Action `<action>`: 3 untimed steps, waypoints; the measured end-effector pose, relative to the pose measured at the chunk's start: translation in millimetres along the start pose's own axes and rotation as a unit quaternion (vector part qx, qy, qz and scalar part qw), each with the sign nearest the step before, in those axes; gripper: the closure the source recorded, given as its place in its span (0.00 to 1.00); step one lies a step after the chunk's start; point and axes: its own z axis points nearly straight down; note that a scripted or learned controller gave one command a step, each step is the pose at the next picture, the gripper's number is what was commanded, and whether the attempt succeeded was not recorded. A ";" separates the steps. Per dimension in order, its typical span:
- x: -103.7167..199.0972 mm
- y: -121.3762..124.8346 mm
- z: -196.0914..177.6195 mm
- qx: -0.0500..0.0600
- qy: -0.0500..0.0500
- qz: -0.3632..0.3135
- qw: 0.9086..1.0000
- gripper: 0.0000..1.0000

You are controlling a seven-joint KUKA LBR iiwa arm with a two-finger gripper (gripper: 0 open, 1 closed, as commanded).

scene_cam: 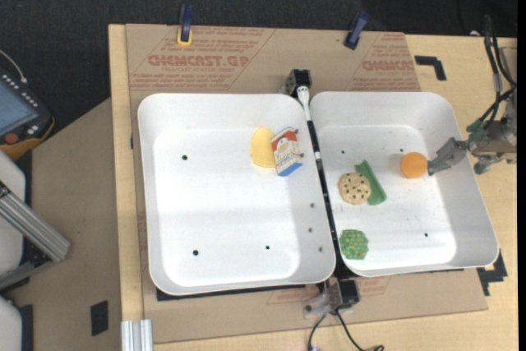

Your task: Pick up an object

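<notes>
Landmark: the black divider strip (316, 168) where the two white bins meet.

1. Left bin (164, 210), left of the divider. Shallow and white, with a few dark dots on its floor.
2. Pale yellow rounded object (261, 148), in the left bin, near the divider on its left, toward the far side.
3. Small carton (287, 152), red, white and blue, tilted, touching the yellow object's right side and just left of the divider.
4. Right bin (460, 218), right of the divider, shallow and white.
5. Cookie (354, 188), round and tan with dark chips, just right of the divider.
6. Green strip (371, 182), lying at a slant against the cookie's right edge.
7. Green bumpy object (353, 242), near the divider's right, on the bin's near side.
8. Orange ball (413, 165), well right of the divider, mid-bin, resting on the floor.
9. Gripper (441, 158), at the bin's right rim, farthest from the divider, its grey tip just beside the ball's right side. Whether the claw is spread or closed cannot be told; nothing shows between its tips.
</notes>
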 end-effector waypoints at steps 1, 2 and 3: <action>-0.2 0.8 -10.8 -0.002 -0.001 -0.001 1.000 1.00; 21.5 -35.5 -87.0 -0.004 -0.001 -0.001 1.000 1.00; 35.9 -34.5 -91.2 -0.002 -0.001 -0.001 1.000 1.00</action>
